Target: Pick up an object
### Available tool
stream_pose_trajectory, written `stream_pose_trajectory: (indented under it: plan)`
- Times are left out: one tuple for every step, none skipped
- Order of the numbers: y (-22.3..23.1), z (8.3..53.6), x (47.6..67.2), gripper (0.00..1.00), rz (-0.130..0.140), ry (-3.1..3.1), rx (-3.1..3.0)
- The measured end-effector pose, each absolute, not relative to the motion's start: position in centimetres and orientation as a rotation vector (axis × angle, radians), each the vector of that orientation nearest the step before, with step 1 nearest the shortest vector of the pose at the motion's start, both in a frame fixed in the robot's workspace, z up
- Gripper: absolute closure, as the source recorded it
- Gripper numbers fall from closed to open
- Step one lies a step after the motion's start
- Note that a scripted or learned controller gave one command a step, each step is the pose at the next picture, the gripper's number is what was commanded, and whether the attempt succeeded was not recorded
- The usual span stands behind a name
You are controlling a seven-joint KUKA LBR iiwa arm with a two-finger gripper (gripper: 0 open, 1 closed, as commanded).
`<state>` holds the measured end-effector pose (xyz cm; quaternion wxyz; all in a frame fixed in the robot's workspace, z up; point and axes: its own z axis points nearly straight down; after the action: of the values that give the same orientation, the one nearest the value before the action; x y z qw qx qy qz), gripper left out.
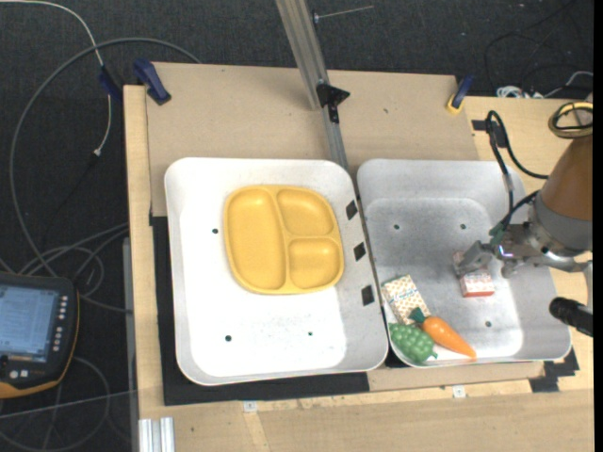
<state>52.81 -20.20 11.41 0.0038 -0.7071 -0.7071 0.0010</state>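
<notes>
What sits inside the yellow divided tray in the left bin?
The yellow tray in the left bin shows three bare compartments with nothing in them. What lies beneath the tray is covered.

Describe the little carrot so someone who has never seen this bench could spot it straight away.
Look at the right-hand white bin, the one the arm reaches into, and go to its near edge. Three small things cluster there: a pale patterned packet, a bumpy green toy and the carrot. The carrot is the only orange one, a tapered shape lying flat, rightmost of the three.

A wooden counter (254, 111) stands on dark carpet (57, 158); white cables (66, 22) trail left, far from the tool, near a handheld screen (33, 332).
</notes>
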Motion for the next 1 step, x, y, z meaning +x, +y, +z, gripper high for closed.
stream_pose_trajectory:
  plan:
    - [-20.12,9.11,52.76,0.0,0.002,-2.218,-2.217]
